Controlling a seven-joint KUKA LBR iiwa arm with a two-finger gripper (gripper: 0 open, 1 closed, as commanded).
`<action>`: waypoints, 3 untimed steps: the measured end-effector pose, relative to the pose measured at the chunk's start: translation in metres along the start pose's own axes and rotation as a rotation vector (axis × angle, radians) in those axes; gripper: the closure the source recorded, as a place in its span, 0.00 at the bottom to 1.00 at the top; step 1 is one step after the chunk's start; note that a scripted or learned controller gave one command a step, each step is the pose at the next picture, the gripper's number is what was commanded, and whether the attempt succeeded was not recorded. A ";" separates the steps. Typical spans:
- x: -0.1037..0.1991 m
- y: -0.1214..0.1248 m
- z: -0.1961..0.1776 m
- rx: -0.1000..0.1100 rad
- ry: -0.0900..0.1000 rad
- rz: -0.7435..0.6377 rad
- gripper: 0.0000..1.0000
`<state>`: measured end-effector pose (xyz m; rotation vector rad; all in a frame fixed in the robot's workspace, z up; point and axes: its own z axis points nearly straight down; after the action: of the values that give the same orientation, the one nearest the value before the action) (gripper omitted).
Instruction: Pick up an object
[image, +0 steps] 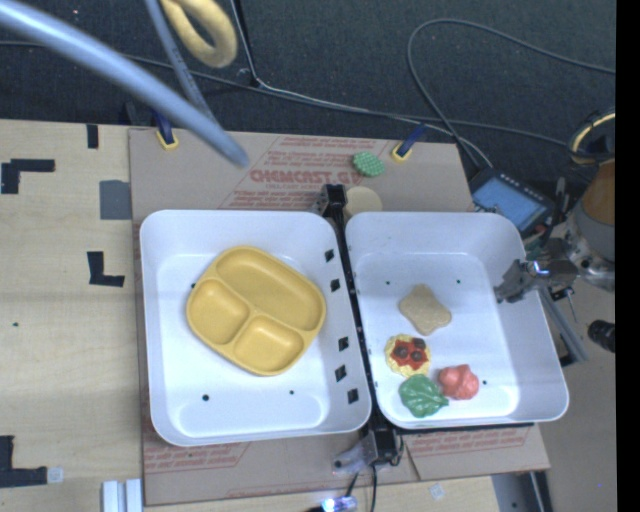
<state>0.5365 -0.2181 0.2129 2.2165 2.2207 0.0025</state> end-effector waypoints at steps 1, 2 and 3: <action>0.058 -0.009 -0.007 0.005 0.003 -0.004 1.00; 0.106 -0.019 -0.004 0.007 0.002 -0.002 1.00; 0.151 -0.019 0.002 0.006 0.002 -0.003 1.00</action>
<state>0.5171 -0.0671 0.2110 2.2175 2.2283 -0.0016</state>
